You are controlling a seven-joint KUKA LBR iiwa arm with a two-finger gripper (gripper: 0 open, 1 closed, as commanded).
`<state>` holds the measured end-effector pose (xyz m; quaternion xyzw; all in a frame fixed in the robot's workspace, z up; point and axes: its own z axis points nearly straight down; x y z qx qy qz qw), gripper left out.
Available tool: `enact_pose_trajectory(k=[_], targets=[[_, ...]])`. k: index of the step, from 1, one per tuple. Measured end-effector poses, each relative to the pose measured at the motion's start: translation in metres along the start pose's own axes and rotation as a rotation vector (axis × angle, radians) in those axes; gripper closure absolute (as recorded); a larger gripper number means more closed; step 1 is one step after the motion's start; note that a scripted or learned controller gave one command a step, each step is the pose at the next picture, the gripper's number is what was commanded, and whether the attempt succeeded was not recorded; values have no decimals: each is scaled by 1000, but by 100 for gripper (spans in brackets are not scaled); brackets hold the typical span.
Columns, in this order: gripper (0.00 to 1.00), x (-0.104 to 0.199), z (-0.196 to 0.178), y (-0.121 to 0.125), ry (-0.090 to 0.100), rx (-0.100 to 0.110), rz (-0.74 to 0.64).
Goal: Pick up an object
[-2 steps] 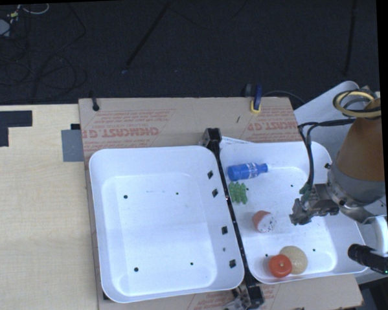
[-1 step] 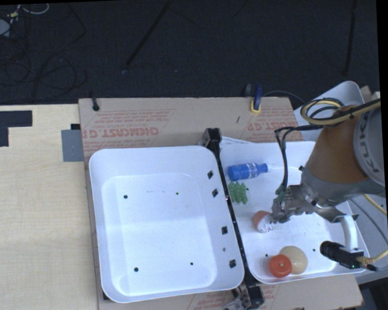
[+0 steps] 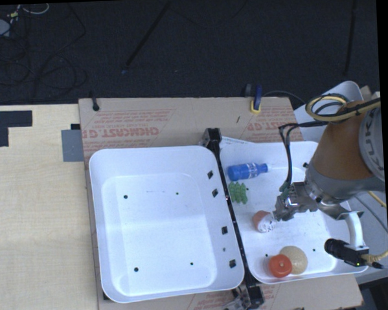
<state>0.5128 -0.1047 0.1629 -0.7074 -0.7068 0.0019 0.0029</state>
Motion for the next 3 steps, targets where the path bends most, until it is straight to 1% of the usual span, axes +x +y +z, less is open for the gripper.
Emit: enact_pose_trajectory(k=[3], targets=[[100,-3,-28,-1,2,8,-6]])
